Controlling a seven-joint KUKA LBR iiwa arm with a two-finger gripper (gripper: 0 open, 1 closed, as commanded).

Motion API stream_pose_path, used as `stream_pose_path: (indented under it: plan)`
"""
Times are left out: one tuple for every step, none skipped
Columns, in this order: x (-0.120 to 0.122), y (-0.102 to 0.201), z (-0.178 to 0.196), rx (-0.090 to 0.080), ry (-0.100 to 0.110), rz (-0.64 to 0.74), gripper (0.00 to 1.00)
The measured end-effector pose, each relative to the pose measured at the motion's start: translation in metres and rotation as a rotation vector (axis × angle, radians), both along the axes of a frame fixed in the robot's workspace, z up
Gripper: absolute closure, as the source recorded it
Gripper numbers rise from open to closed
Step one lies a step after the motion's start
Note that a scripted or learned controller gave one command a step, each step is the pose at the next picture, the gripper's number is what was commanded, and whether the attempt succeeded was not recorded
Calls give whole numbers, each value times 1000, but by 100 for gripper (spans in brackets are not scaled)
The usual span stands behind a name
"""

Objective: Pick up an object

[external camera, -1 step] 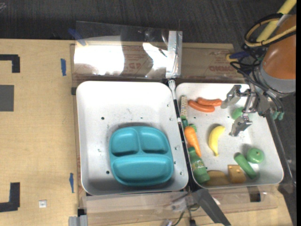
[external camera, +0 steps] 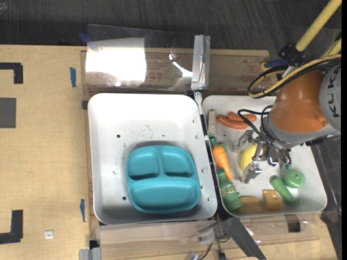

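— Toys sit in the right bin; what's to the left?
— A teal divided tray in the left bin on the desk.
— And within the right bin?
— An orange carrot and green bottle along its left wall, a yellow banana just beside the gripper, a green piece further right.
— The fingers?
— Low over the toys; open or closed, I can't tell

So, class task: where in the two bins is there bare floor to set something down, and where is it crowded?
Free: the left bin above and left of the teal divided plate. Crowded: the right bin, with the carrot, banana, hot dog and green pieces around the gripper; only a small patch near its top right looks bare.
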State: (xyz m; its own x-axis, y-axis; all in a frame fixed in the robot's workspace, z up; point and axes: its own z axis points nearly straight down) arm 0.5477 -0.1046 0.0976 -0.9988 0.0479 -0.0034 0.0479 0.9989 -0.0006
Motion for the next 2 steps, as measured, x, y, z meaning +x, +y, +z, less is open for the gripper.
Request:
stream_pose_path:
  plan:
    - [3, 1, 12, -3, -9, 2, 100]
    - [68, 23, 169, -3, -15, 177, 100]
